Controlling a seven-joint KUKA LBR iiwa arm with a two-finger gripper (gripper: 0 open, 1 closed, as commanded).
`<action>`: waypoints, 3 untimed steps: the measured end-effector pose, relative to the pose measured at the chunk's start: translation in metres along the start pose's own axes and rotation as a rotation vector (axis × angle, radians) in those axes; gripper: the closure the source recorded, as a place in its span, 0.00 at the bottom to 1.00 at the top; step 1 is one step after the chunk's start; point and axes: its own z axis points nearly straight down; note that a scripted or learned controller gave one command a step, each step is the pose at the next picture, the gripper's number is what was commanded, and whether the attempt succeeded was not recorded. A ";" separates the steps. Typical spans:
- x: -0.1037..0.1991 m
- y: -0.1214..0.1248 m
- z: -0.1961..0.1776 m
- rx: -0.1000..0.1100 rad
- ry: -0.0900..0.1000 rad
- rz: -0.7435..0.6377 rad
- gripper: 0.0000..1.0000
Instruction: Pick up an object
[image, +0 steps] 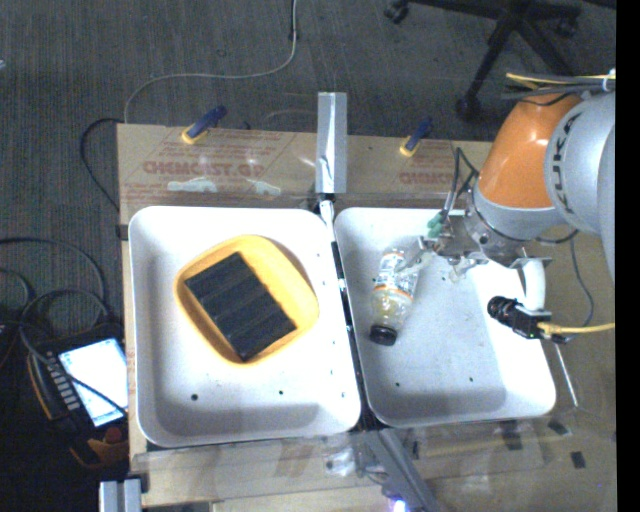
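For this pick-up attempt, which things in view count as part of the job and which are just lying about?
Part of the job:
- gripper, over the right bin
- clear plastic bottle with a dark cap, lying in the right bin
- yellow dish holding a black ridged block, in the left bin

Lying about:
- two blue-and-yellow clamps on the cardboard backing
- handheld device on the floor

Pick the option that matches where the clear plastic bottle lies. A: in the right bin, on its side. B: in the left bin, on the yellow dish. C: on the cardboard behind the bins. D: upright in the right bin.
A: the bottle lies on its side on the right bin, dark cap toward the camera; the yellow dish sits in the left bin.
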 end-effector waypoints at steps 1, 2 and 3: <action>0.010 0.010 0.089 -0.003 0.001 -0.075 0.00; 0.010 0.010 0.080 -0.002 0.002 -0.074 1.00; 0.019 0.082 -0.001 -0.001 -0.003 -0.149 1.00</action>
